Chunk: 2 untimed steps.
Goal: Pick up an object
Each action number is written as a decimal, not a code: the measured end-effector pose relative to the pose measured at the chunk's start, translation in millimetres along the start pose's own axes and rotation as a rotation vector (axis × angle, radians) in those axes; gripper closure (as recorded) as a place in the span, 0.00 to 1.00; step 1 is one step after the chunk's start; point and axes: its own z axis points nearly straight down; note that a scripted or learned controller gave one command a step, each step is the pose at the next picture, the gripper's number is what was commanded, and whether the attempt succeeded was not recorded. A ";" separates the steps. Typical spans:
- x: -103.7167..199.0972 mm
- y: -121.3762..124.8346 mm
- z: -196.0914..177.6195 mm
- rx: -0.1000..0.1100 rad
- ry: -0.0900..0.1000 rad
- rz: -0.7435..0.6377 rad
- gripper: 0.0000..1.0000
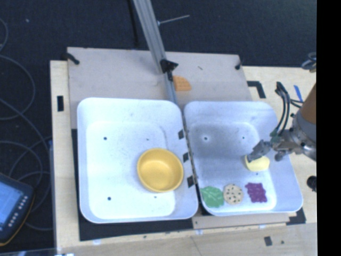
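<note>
A yellow bowl (160,169) sits in the left bin (106,127); in the right bin (224,121), a green piece (212,196), cookie (233,194) and purple piece (257,192) line the front, the gripper (261,152) touching a pale yellow object (258,164), grip state unclear.

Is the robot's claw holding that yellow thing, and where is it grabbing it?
Cannot be told. The gripper sits right at the top edge of the pale yellow object in the right bin, but a grip isn't clear.
</note>
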 end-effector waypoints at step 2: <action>-6.0 -1.1 43.0 0.005 -0.003 0.005 0.00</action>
